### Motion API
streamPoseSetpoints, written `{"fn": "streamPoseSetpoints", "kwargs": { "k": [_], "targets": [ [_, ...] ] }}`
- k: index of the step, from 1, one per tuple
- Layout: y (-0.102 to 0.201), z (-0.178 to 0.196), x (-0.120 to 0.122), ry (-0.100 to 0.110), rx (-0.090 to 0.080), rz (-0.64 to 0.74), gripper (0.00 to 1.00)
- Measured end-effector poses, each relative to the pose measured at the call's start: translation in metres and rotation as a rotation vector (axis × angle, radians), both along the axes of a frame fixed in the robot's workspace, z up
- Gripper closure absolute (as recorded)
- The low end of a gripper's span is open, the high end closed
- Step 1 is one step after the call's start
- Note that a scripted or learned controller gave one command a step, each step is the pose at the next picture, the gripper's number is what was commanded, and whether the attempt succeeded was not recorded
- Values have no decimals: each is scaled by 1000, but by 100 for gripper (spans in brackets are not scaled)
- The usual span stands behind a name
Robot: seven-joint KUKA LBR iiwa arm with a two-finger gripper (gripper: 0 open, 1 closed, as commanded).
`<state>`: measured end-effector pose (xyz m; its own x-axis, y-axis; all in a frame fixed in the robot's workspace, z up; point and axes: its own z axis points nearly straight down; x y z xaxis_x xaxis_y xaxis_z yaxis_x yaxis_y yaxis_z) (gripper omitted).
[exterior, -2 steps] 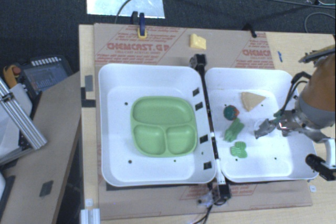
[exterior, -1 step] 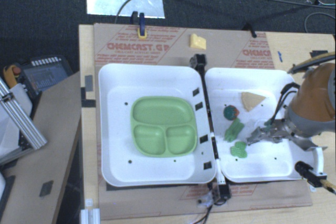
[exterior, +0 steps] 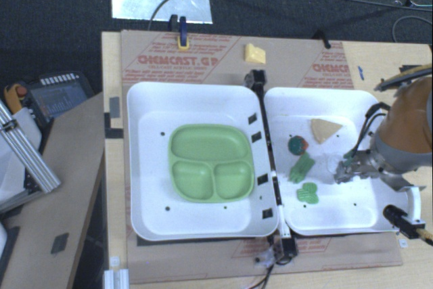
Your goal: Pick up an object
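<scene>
In the right bin [exterior: 358, 216] lie a tan wedge [exterior: 325, 128], a small round green and red object [exterior: 297, 144], a light green block [exterior: 302, 166] and a darker green toy [exterior: 308, 193]. My gripper [exterior: 343, 172] hangs low over the right bin's middle, right of the green block and below the tan wedge. It touches none of the objects that I can make out. The arm's orange band [exterior: 409, 122] rises to its right.
The left bin [exterior: 145, 112] holds a light green divided plate [exterior: 208, 162]. A yellow piece [exterior: 255, 53] lies on the cardboard behind the bins. Cables run across the dark floor at the back. A grey table with a pendant stands at the left.
</scene>
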<state>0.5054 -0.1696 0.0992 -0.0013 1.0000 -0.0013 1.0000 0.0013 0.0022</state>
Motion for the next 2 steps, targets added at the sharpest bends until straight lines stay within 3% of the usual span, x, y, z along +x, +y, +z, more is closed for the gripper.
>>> {"fn": "streamPoseSetpoints", "kwargs": {
  "k": [2],
  "targets": [
    [2,114,13,-7,-2,3,100]
  ]
}}
